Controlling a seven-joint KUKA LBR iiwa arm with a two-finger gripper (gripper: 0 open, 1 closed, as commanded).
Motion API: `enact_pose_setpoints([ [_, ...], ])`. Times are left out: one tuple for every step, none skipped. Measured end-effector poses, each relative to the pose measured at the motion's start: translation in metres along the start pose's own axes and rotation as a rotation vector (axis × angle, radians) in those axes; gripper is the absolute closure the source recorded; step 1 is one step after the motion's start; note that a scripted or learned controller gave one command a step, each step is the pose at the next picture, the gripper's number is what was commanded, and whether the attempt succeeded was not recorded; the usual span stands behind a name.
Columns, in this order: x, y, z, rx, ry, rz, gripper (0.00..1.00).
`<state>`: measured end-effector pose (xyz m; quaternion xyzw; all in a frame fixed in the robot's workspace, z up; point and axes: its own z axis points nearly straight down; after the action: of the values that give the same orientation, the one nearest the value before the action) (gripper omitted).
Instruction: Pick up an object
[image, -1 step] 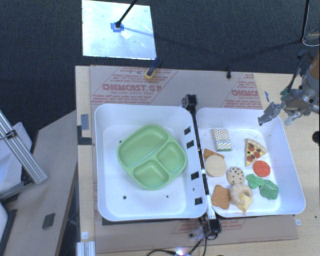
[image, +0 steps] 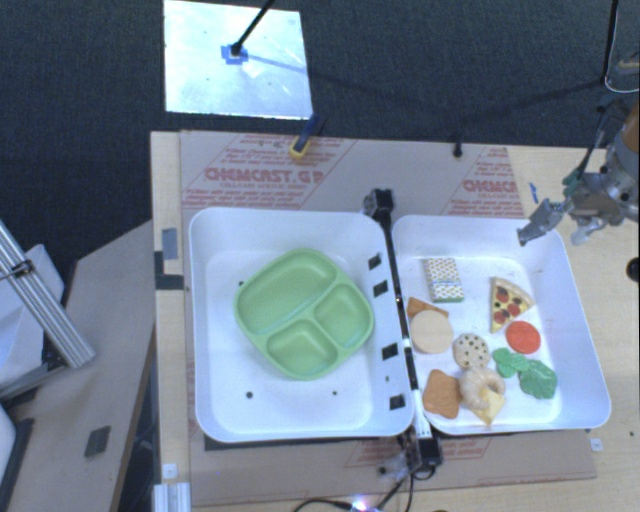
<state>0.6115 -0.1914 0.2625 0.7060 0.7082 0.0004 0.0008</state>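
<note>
The gripper (image: 562, 218) hangs over the far right corner of the right bin (image: 572, 300). Its two fingers are spread apart with nothing between them. Toy food lies in that bin: a pizza slice (image: 509, 301) near the right side, a cracker (image: 442, 278) toward the far edge, and a cookie (image: 470, 349) in the middle. A green plate (image: 303, 312) sits in the left bin (image: 215, 300).

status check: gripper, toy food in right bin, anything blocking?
Gripper above right bin's far right corner, nothing between fingers. Toy food unpicked: pizza slice, tomato slice, cookie on bin floor. Nothing in the way.
</note>
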Motion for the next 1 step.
enact_pose_setpoints([
  [-0.0027,0.0087,0.0566,0.004,0.001,0.001,0.00],
])
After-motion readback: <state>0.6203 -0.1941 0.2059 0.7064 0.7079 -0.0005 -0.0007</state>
